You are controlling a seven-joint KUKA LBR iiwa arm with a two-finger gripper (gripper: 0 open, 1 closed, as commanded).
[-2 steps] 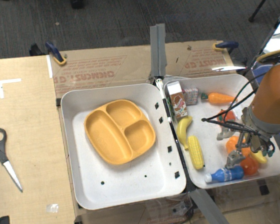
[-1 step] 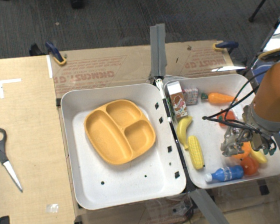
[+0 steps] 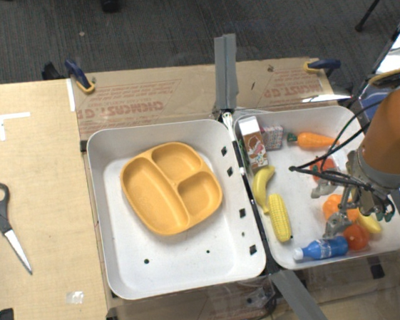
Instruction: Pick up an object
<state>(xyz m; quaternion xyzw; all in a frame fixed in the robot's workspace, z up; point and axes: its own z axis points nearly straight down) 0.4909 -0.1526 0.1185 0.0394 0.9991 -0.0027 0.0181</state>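
Gripper (image 3: 342, 215) down in the right bin (image 3: 299, 180), near its right edge among orange pieces; cannot tell the state of the jaws. Corn cob (image 3: 279, 216) mid-bin, banana (image 3: 262, 184) just above, blue bottle (image 3: 321, 250) along the bottom edge. Yellow divided plate (image 3: 171, 188) in the left bin (image 3: 119, 265).

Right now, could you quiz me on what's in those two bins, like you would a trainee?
1. True or false: the yellow plate lies in the left bin.
2. Which lies nearest the divider between the bins: A) carrot B) corn cob C) blue bottle?
3. Fill in: the claw hangs over the ____ bin.

Key: 1 true. 2 B. 3 right.
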